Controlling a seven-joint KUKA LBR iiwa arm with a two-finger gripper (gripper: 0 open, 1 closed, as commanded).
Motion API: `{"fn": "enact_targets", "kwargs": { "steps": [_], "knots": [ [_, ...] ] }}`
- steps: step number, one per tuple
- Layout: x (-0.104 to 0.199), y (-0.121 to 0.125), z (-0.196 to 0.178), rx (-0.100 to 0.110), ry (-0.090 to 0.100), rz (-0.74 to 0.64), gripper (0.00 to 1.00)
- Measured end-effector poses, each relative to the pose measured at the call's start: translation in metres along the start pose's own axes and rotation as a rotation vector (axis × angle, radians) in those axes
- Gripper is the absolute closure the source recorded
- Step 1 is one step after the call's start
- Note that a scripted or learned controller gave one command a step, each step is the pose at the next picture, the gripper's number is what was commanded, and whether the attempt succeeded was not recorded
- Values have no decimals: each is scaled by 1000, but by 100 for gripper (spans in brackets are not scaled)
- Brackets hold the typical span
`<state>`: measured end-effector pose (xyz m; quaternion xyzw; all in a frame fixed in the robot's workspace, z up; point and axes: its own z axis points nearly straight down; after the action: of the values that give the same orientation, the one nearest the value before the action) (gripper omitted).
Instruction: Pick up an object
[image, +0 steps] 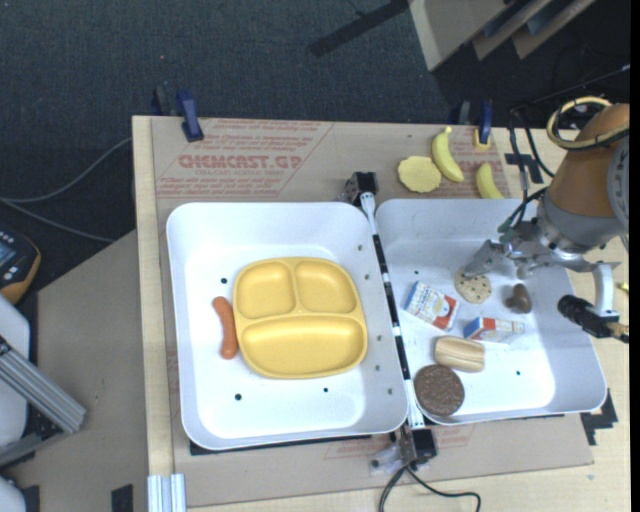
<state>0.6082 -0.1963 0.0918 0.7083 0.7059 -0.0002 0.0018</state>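
Objects for the pick lie scattered in the right bin (575, 395), and nearest its front rim sits a round brown patty (439, 389), touching the tan bread roll (459, 353) just behind it. Behind those, toward the bin's middle, lie a small carton (430, 304) with red and blue print and, beside it, a flat red-white-and-blue packet (494, 327). A little farther back come a speckled cookie (473, 288) and a small brown lump (517, 297). The end effector (478, 266) hangs just above the cookie's far edge, its dark tip pointing down and left; whether its fingers are spread or pressed together cannot be told from this angle, and nothing is seen between them. The grey arm (585, 200) with its orange band reaches in over the bin's right rear corner. In the left bin (190, 300), a yellow divided plate (298, 317) rests in the middle with an orange-red sausage (226, 327) just beside its left edge. At the worktop's (150, 330) far edge, behind the right bin, lie a yellow lumpy piece (419, 174) and two bananas (447, 155).
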Motion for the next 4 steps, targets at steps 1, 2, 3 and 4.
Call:
{"fn": "enact_targets", "kwargs": {
  "steps": [1, 2, 3, 4],
  "knots": [
    [47, -4, 7, 5, 5, -7, 0],
    [-8, 60, 6, 1, 4, -3, 0],
    [19, -13, 7, 8, 5, -2, 0],
    [18, -7, -7, -8, 1, -3, 100]
  ]
}}
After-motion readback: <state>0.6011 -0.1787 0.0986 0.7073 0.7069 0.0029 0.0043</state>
